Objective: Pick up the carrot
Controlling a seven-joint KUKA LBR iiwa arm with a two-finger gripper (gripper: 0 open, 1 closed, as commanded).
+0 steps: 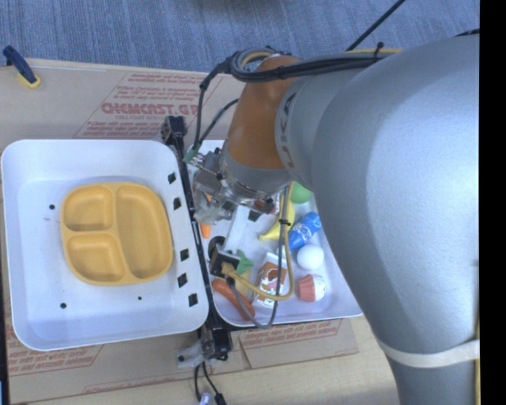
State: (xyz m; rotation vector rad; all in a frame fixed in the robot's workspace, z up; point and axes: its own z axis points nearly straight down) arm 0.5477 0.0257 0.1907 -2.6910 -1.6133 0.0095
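The carrot (pixel 233 299), a long orange piece, lies in the right bin (pixel 341 309) near its front left corner, next to the wall between the bins. My gripper (pixel 218 197) hangs below the orange wrist band over the left side of the right bin, farther back than the carrot and apart from it. The wrist and cables hide most of the gripper. A small orange bit (pixel 205 230) shows just below it by the dividing wall.
The left bin (pixel 25 184) holds a yellow divided plate (pixel 115 230). In the right bin lie a blue bottle (pixel 305 229), a white egg (pixel 310 257), a green item (pixel 301 194), a yellow piece (pixel 274 231) and a red-and-white can (pixel 274 278). The big grey arm covers the bin's right part.
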